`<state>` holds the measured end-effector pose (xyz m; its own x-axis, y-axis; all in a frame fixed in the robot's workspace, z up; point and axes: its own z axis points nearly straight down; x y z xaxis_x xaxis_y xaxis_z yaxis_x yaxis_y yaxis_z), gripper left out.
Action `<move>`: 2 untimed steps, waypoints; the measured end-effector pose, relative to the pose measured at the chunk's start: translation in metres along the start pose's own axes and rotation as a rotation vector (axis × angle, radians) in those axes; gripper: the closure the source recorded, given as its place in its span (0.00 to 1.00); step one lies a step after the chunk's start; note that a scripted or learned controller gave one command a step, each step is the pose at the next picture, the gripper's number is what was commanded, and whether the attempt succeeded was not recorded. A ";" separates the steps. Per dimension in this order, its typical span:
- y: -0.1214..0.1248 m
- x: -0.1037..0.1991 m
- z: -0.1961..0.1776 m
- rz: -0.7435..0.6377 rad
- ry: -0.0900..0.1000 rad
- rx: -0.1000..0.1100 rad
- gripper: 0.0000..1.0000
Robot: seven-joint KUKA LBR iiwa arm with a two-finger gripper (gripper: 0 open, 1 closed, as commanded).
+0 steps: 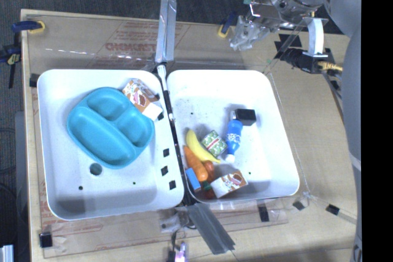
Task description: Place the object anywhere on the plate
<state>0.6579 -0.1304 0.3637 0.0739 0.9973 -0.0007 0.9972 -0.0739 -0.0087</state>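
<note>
Claw [245,34] sits over the tabletop [319,126] beyond the far edge of the right bin [279,132] — can't tell how its tips stand, nothing seen held. Blue divided plate [110,126] lies in the left bin [61,193], with a small printed carton [141,96] touching its far-right rim. Right bin holds a banana [198,145], blue bottle [234,135], black block [245,115], green packet [213,143], another carton [229,183] — clustered near its left side.
</note>
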 end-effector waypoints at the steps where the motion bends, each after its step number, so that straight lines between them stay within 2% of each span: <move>1: -0.061 0.008 -0.038 0.130 0.001 0.003 1.00; 2: -0.022 0.006 -0.010 0.130 -0.001 0.001 1.00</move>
<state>0.6362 -0.1232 0.3734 0.2024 0.9793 -0.0032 0.9793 -0.2024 -0.0099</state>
